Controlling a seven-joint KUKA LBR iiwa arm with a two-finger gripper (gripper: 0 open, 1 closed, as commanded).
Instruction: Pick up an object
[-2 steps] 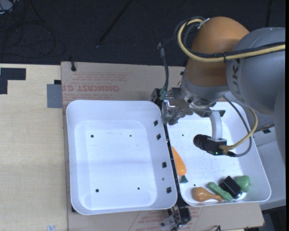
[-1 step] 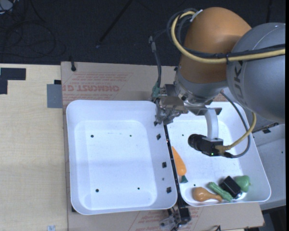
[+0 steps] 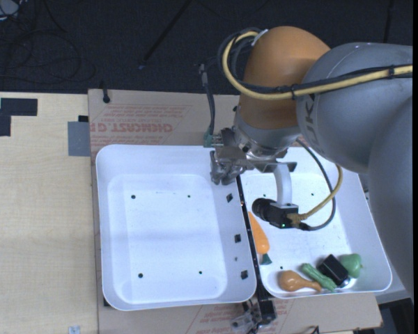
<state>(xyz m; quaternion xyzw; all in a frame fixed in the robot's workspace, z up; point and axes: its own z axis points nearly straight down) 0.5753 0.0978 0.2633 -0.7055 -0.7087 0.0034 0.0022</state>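
**Several toys wait as arm hangs at bin divider**

Grey two-finger gripper (image 3: 223,165) hovers at the twelve o'clock end of the divider; its grip cannot be told. The likeliest pick, an orange plastic carrot (image 3: 260,237), lies at six o'clock from it. It is tight against the white right bin (image 3: 341,229) wall, so a descent from the open side looks best. A tan gourd-shaped toy (image 3: 296,280), green stick (image 3: 318,276) and black block (image 3: 332,268) crowd five o'clock.
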